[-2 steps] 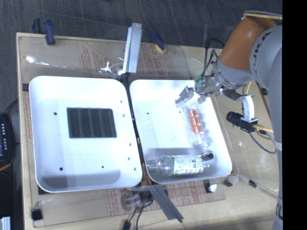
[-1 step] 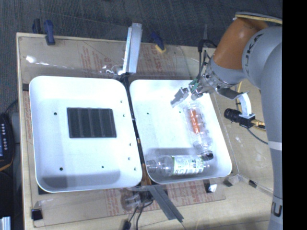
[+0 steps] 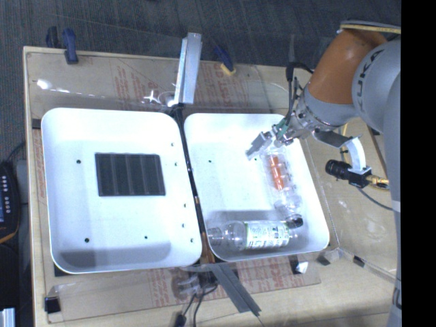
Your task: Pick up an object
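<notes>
Arm (image 3: 361,80) comes in from the right, orange band above the wrist, hand (image 3: 272,139) low over the upper part of the right bin (image 3: 204,182). Hand state: cannot tell, too small and blurred to read. Nothing seen pinched in it. Right bin holds two clear plastic bottles: one with an orange label (image 3: 279,176) lies lengthwise along the bin's right side, its top end just below the hand, touching or not is unclear; a second clear bottle with a white label (image 3: 255,235) lies across the bin's bottom edge, dark cap end toward the right, near the lower end of the first bottle. Left bin (image 3: 68,203) sits just beside the right bin, sharing the middle seam, and carries a dark ribbed rectangular panel (image 3: 129,174) in its upper middle. Both bins rest on the desk (image 3: 354,251). Blue clamps (image 3: 70,46) sit on the desk's far edge, above the left bin. A grey metal bar (image 3: 188,70) stands above the seam between the bins.
</notes>
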